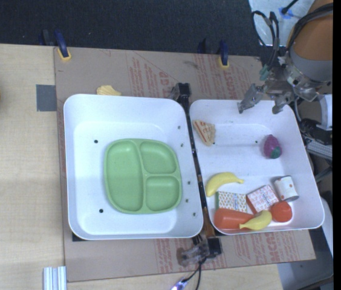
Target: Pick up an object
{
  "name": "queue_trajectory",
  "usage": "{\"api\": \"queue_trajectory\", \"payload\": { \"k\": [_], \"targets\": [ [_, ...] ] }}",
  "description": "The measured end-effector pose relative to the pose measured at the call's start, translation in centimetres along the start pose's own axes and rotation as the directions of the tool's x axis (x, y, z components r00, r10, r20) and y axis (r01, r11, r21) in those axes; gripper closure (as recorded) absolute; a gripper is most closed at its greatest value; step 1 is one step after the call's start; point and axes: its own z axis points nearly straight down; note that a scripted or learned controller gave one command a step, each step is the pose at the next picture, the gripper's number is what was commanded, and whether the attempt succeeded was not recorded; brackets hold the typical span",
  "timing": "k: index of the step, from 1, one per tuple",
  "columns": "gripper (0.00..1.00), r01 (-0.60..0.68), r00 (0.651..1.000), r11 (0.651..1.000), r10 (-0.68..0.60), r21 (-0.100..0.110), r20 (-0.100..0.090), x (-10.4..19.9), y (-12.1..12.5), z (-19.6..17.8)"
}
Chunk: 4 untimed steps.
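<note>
The gripper (263, 104) is hovering over the far edge of the right bin (247, 135), its two fingers (245, 103) spreading wide apart and gripping nothing; one tip is sitting above the bin's far rim and the other is hanging just over the far right corner, and whether either is touching the rim cannot be told. The arm (311, 38) is reaching in from the upper right. Inside the right bin, a purple fruit (272, 146) is lying near the right wall, closest to the fingers but apart from them, its long axis running roughly from far to near. A sandwich wedge (205, 131) is resting against the left wall, pointing toward the near right. A banana (222, 181) is lying across the middle, its long axis running left to right, curving upward with its tip pointing right. Along the near wall, a green-spotted packet (230, 200) and a red-and-white packet (262, 197) are sitting side by side, a small can (286, 188) is lying on its side just right of them, and an orange carrot (231, 219), a yellow piece (257, 222) and a red tomato (282, 212) are crowding together, touching. The left bin (83, 162) is holding a green divided plate (141, 175), lying flat near its centre. A yellow bit (107, 90) is lying on the table (13, 162) just beyond the left bin.
</note>
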Motion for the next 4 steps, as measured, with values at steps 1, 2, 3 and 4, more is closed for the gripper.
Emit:
{"api": "queue_trajectory", "payload": {
  "k": [1,2,3,4],
  "targets": [
    [0.0,-0.002,1.0,1.0,0.002,0.002,0.001,-7.6,-0.1,5.5],
    [0.0,0.0,1.0,1.0,0.0,0.001,0.001,-8.2,-2.6,9.1],
    [0.0,0.0,1.0,1.0,0.0,0.0,0.0,-8.2,-5.3,14.6],
    [0.0,-0.001,1.0,1.0,0.001,-0.002,-0.001,-6.3,0.5,14.4]
  ]
}}
